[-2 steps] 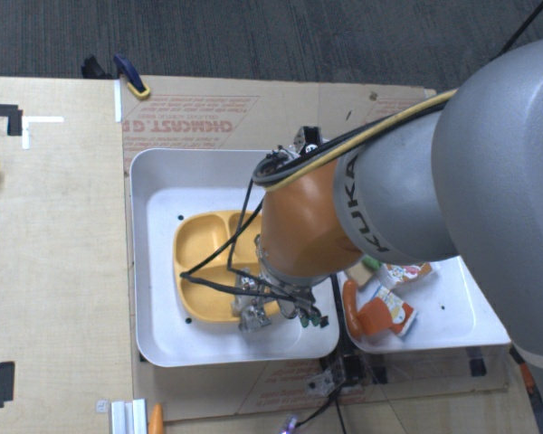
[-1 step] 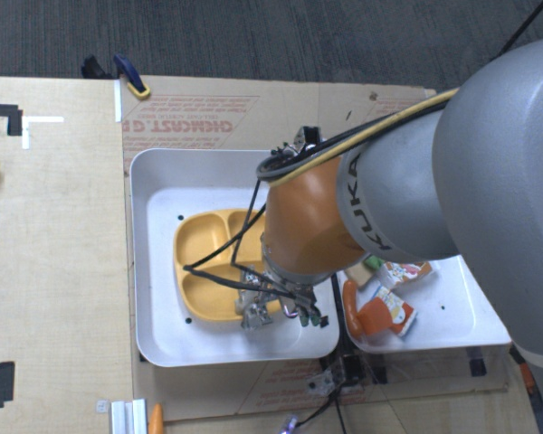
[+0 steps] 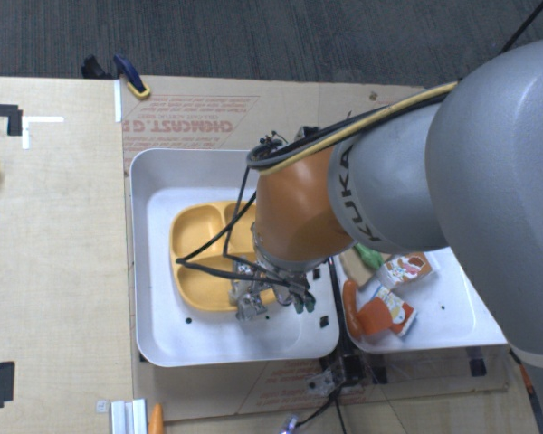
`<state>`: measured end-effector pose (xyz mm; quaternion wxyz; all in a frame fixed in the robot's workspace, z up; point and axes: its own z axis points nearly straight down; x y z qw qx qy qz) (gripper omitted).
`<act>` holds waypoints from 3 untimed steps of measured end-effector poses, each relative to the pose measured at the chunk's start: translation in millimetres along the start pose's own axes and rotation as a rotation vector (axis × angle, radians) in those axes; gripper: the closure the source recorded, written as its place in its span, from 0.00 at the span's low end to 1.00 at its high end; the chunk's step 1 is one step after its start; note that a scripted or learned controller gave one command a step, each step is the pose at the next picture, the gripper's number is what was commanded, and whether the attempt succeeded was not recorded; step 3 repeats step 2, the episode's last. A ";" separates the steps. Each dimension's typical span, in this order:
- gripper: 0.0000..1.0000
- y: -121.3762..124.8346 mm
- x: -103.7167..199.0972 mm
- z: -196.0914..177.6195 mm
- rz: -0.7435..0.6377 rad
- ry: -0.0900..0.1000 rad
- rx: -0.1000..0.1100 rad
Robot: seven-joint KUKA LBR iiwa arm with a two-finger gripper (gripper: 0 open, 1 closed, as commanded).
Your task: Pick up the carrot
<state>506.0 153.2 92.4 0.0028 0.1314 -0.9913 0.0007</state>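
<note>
The gripper (image 3: 253,304) hangs over the left bin (image 3: 154,269), at the yellow divided plate's (image 3: 199,242) near edge; finger opening and contents cannot be determined. White floor lies open below.

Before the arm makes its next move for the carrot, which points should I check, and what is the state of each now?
1. Orange carrot with green top in view: ok, lying in the right white bin.
2. Gripper over the carrot: not ok, it hangs over the left white bin, beside the yellow divided plastic plate.
3. Anything between the fingers: cannot tell.
4. Carrot free to grasp: not ok, a red-and-white packet lies against it.
</note>
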 end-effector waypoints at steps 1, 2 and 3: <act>1.00 -27.3 4.5 -33.5 0.139 -0.009 -0.001; 1.00 -1.8 13.6 -136.6 0.459 -0.011 -0.002; 1.00 -1.8 13.6 -136.6 0.459 -0.011 -0.002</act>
